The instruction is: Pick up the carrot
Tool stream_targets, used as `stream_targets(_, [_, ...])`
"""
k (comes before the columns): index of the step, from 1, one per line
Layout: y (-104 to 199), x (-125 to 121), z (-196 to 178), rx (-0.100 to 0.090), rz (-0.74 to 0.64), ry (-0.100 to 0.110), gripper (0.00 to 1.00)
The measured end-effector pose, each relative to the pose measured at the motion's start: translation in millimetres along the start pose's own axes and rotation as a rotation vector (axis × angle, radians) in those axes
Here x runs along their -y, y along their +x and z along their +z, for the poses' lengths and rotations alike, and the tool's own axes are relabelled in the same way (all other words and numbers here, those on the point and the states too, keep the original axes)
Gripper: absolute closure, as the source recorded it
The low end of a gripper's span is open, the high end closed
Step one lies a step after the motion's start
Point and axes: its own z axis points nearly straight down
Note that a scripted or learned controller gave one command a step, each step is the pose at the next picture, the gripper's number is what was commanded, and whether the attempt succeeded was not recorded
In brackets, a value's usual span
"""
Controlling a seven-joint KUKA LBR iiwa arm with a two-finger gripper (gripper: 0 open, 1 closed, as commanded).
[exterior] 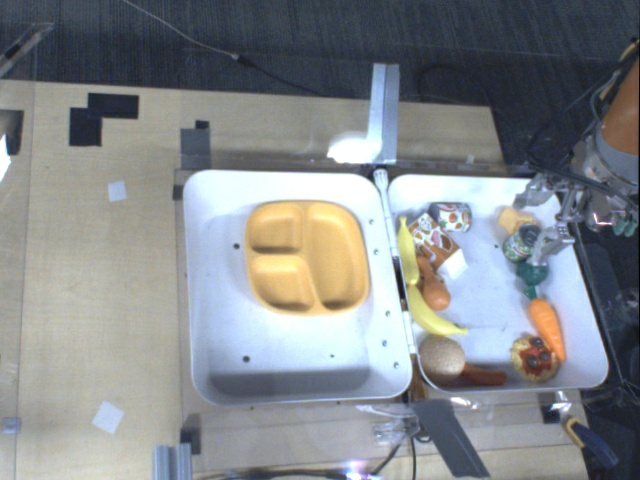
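Closest to me, along the near wall of the right bin [590, 373], sits a brown, potato-like lump [441, 357] with a dark reddish sausage [487, 375] lying flat beside it, and next to that a round, mottled red and yellow piece of toy food [534, 358]. The carrot [546, 326] lies just behind that mottled piece, near the bin's right wall, orange body pointing toward me and its green top [530, 286] pointing away. It rests on the bin floor, touched by nothing that grips.

A banana [425, 303] runs along the bin's left wall, curving out at its near end. Against it lies a small orange-brown piece [435, 291], and further back a cluster of patterned packets with a white block [440, 238] among them.

In the left bin [215, 298] a yellow tray [305, 256] with three compartments sits about in the middle.

Further back in the right bin, a pale yellow wedge [514, 219] lies near the far wall, with a small green and white thing [519, 246] just in front of it. The gripper [556, 230] hangs above that far right part, beyond the carrot's leafy end and apart from it. Its metal fingers point down, but from here I cannot tell how wide they stand. The orange band of the arm [620, 118] shows at the far right, and the wooden counter [90, 298] stretches away to the left.
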Motion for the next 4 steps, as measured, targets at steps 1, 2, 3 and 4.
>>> stream_targets(1, [47,2,110,0.008,0.110,0.002,0.00])
stream_targets(2, [43,0,97,0.016,0.102,0.004,1.00])
stream_targets(3, [106,3,109,0.010,-0.152,0.004,1.00])
stream_targets(4, [106,2,9,0.008,-0.169,0.004,1.00])
